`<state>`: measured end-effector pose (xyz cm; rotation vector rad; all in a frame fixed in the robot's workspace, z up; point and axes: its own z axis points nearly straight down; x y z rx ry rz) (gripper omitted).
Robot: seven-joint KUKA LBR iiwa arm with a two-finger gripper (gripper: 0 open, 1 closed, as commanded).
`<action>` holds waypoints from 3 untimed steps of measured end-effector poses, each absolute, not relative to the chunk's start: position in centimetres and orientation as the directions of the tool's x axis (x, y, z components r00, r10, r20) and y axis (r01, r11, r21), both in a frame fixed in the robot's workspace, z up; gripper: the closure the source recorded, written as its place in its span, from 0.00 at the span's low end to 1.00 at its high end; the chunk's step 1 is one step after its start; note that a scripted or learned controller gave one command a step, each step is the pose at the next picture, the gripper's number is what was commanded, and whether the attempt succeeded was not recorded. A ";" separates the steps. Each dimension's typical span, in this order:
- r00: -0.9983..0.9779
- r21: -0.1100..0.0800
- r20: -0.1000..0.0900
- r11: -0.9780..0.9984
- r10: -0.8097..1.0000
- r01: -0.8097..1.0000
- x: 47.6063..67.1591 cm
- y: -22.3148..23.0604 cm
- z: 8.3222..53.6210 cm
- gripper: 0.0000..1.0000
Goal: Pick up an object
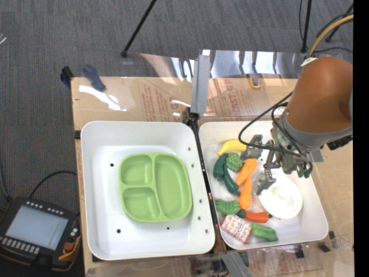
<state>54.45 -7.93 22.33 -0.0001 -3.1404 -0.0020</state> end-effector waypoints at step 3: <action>-0.980 -0.001 0.000 0.980 0.199 0.199 56.0 -8.4 9.8 1.00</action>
